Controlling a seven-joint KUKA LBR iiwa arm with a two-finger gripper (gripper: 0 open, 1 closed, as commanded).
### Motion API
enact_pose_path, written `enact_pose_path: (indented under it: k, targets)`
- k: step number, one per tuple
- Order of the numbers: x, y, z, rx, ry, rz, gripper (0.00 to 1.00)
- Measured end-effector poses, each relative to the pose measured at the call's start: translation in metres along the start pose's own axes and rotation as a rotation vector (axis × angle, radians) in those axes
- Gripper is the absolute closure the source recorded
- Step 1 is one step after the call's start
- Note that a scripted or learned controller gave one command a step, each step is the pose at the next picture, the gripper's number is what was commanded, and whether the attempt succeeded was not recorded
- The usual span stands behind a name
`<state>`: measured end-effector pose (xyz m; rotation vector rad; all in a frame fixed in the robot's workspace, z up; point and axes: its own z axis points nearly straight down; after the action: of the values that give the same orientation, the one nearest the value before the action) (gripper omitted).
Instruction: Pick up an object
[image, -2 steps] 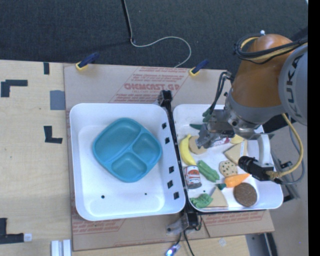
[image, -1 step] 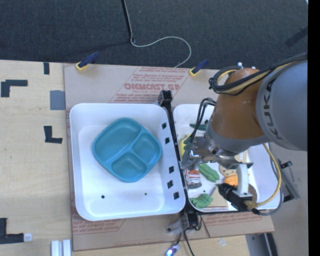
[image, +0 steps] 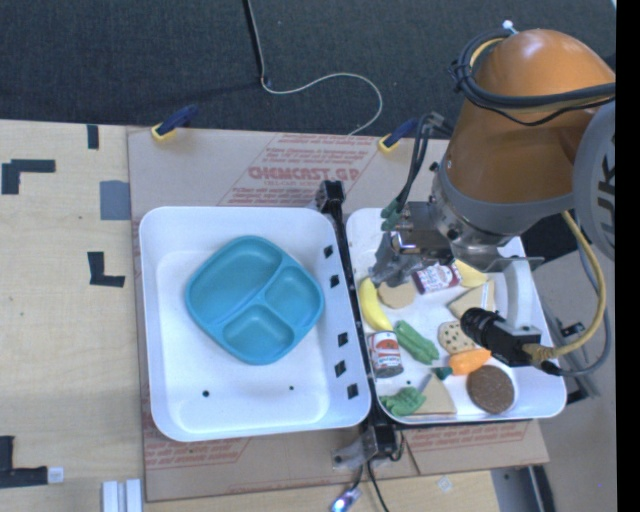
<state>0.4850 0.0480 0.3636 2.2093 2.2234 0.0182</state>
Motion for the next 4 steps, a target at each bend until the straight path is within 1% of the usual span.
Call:
enact_pose_path:
  k: [1,2,3,4]
  targets:
    - [0.062,0.000,-0.048,0.009,-0.001,-0.003,1.00]
    - [0.051,0.000,-0.047,0.014,-0.004,0.006,1.00]
    - [0.072,-0.003,0.064,0.025,-0.006,0.004,1.00]
    - [-0.006,-0.003,0.057,0.016,-0.006,0.013,1.00]
